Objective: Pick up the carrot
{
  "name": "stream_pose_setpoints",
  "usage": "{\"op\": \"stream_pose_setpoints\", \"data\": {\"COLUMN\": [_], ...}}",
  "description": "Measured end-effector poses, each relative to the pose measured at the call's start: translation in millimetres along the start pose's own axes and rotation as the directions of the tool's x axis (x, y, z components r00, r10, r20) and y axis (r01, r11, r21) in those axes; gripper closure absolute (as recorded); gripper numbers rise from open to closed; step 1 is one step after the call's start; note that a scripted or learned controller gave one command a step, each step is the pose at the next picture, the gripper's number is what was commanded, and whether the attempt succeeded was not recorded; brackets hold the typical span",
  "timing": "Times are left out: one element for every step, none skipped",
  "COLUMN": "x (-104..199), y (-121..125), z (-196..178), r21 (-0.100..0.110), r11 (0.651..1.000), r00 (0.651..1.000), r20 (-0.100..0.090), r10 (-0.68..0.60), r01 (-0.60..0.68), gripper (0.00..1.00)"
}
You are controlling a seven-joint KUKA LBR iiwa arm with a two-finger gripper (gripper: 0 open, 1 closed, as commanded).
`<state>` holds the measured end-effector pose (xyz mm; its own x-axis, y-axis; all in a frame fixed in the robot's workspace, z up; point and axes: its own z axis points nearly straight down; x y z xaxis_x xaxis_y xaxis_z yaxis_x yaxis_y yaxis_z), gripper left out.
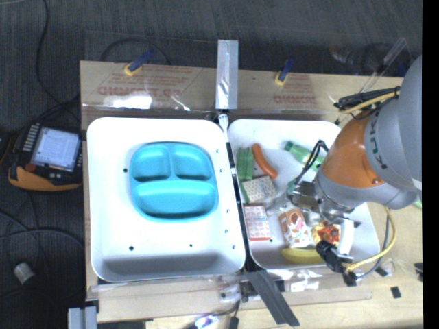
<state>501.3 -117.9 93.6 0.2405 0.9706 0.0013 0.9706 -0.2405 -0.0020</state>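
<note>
The carrot [264, 160] is a short orange stick lying at a slant in the upper left part of the right bin [357, 235]. My gripper [306, 199] hangs low over the middle of that bin, below and to the right of the carrot and apart from it. The orange-banded wrist covers the bin's right side. Just under the gripper lies a colourful snack bag [295, 228].
Around the carrot lie a green packet [244, 163], a green item [297, 150], a checkered packet [256, 189] and a red-and-white packet [255, 223]. A banana [302, 256] rests at the front wall. The left bin [110, 252] holds a blue divided tray [171, 180].
</note>
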Motion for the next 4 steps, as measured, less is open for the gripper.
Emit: {"op": "stream_pose_setpoints", "data": {"x": [-26, -81, -46, -44], "y": [-3, 54, 6, 8], "z": [3, -62, 4, -6], "r21": [-0.016, -0.002, -0.015, -0.017], "r11": [0.981, 0.983, 0.951, 0.951], "r00": [0.981, 0.983, 0.951, 0.951], "r20": [-0.009, 0.005, 0.000, -0.005], "r10": [0.195, 0.183, 0.310, 0.309], "r01": [-0.195, -0.183, -0.310, -0.309], "gripper": [0.00, 0.00, 0.00, 1.00]}}
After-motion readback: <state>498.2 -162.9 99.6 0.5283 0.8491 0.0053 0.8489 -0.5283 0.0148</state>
